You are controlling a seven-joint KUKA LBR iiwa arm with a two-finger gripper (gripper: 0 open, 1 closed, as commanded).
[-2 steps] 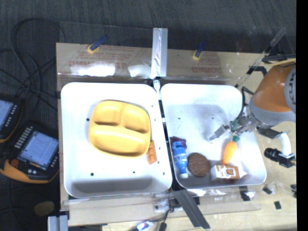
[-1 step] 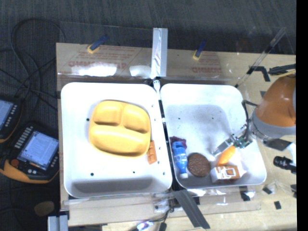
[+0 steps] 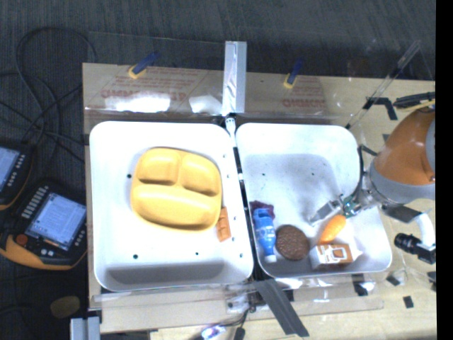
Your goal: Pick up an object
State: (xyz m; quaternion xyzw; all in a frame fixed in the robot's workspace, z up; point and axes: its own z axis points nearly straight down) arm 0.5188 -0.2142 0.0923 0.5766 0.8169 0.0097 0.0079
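Observation:
My gripper [image 3: 341, 207] hangs low over the right side of the right bin [image 3: 297, 142], at the end of the grey arm with its orange band [image 3: 409, 147]. Right below it, touching or nearly touching, lies a small orange carrot [image 3: 333, 227]. In front of the carrot is a white and orange carton [image 3: 334, 254]. A brown round cookie [image 3: 291, 242] and a blue bottle [image 3: 265, 234] lie to the left along the bin's front. I cannot tell whether the carrot is gripped.
The left bin [image 3: 113, 261] holds a yellow divided tray [image 3: 177, 188] and a small orange piece [image 3: 224, 225] against the right wall. A divider wall [image 3: 241, 197] separates the bins. Cables and handheld devices [image 3: 49, 222] lie left of the bench.

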